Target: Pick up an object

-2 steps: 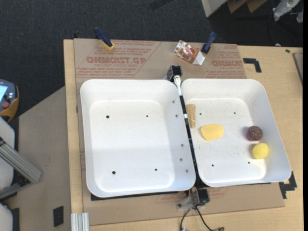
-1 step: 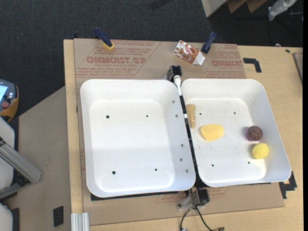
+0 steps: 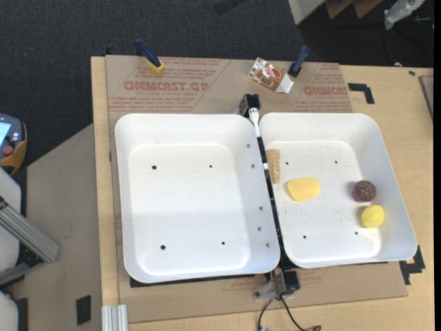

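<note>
Table point(image 3: 207, 81): we are looking down on a tan board with red lettering printed across its far part, lying over a lighter wooden top.
Clamps: we are seeing a blue and yellow clamp point(image 3: 149, 55) gripping the far edge at the left and a blue clamp point(image 3: 299, 60) gripping it further right.
Packet: a small red and white packet point(image 3: 270, 75) is lying on the board between the two clamps, just beyond the bins.
Left bin point(image 3: 131, 185): we are finding a shallow white tray with small dark holes in its floor.
Right bin point(image 3: 393, 185): it is sitting edge to edge with the left one, a black strip running along the seam.
Tan stick point(image 3: 274, 165): it is lying in the right bin against its left wall.
Yellow lump point(image 3: 303, 189): we are seeing it resting near the middle of the right bin, just right of the tan stick.
Dark red ball point(image 3: 364, 191): it is sitting towards the right side of the right bin.
Yellow ball point(image 3: 373, 216): it is sitting just nearer than the dark red ball, almost touching it.
Floor point(image 3: 62, 26): dark carpet is surrounding the table on the far and left sides.
Claw: we cannot tell its state.
</note>
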